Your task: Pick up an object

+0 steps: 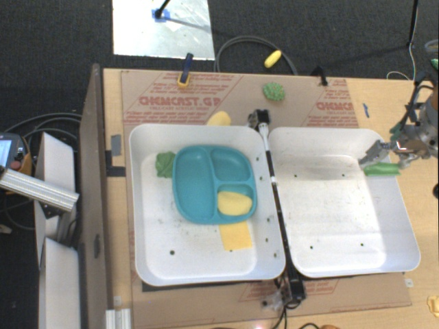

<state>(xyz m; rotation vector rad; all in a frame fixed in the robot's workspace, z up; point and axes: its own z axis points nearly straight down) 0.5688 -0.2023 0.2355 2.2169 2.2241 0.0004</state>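
A green object [381, 170] lies at the right bin's [343, 252] upper right rim, just below the claw [376, 153]; whether the claw pinches it cannot be told. The left bin [147, 204] holds a teal divided plate [199, 184] carrying a yellow piece [234, 202].

A slim green object [381, 170] lies flat across the right bin's [343, 204] far-right rim.
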